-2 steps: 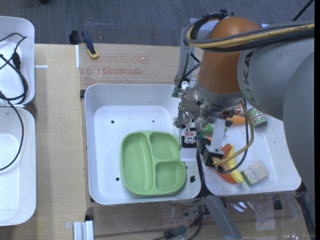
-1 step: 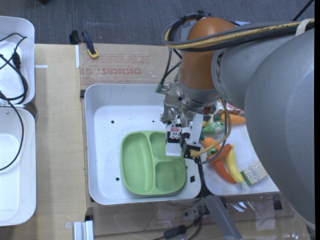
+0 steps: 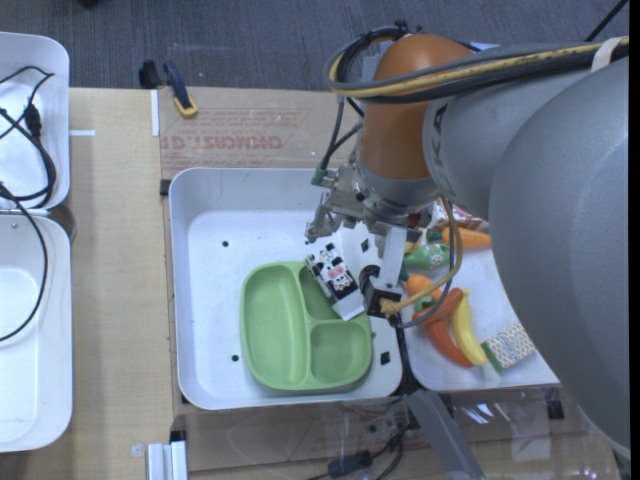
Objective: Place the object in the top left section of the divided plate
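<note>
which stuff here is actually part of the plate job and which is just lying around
Part of the job:
- green divided plate
- black-and-white patterned object at the plate's upper right rim
- gripper

Lying about:
- banana
- carrot
- small patterned block
- other toy food

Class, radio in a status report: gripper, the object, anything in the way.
Gripper low over green divided plate, top right rim. Black-and-white patterned block at its tip; grip unclear. Banana, carrot in right bin, clear of plate.

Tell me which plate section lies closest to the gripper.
The small upper-right section of the green divided plate; the gripper hangs at its edge.
</note>
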Motion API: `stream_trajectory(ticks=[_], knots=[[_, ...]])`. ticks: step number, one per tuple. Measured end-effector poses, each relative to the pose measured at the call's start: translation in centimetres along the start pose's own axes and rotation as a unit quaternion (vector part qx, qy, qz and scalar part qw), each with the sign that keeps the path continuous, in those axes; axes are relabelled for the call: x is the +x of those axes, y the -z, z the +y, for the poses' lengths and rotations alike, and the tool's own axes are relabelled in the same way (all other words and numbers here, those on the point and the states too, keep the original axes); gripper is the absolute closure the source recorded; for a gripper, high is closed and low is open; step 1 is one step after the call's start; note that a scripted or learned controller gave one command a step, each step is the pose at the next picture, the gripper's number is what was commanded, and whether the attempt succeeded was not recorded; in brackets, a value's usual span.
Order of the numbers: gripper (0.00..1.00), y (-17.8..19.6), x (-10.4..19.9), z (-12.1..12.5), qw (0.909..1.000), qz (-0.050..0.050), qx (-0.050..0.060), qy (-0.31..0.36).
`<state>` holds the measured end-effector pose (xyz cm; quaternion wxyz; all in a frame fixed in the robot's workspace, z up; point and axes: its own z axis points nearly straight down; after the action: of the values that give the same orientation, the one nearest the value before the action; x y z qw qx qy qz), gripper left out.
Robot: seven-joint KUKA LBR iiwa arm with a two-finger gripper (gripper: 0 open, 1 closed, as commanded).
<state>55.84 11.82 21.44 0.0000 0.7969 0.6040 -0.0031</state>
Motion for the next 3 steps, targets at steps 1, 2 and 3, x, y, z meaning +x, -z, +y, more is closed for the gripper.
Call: stream_trajectory(ticks=[1,2,3], knots=[[0.0,11.5,-3.7,6.3,1.0,0.001,-0.001,0.004],[0.0,14.3,-5.8,4.9,0.9999,0.001,-0.001,-0.011],[0.0,20.7,-10.0,11.4,0.9996,0.001,-0.001,0.029]])
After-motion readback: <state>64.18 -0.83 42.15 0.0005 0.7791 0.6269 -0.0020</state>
